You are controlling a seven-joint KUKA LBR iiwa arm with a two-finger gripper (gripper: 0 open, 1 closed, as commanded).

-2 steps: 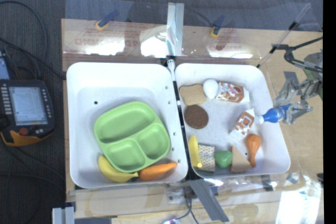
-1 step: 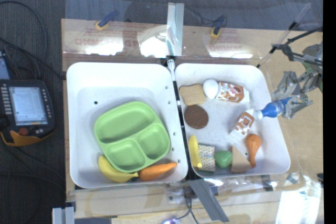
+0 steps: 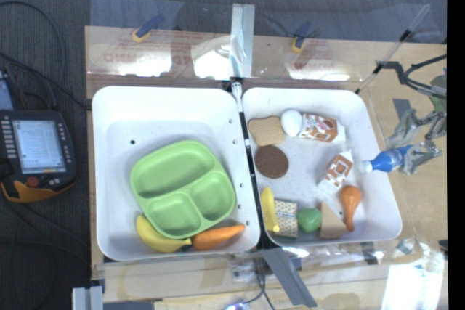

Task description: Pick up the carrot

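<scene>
The claw (image 3: 420,136), grip state unreadable, sits outside the right bin (image 3: 378,128), well apart from the carrot (image 3: 218,236) wedged against the green plate (image 3: 182,189).

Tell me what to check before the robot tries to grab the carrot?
1. Carrot found: ok. The carrot lies in the left bin, at its front edge.
2. Top of carrot uncovered: ok.
3. Room around it: not ok. The green plate overlaps its back edge and the banana touches its left end.
4. Lookalikes: not ok. An orange drumstick toy sits in the right bin.
5. Arm ready above the carrot: cannot tell.
</scene>
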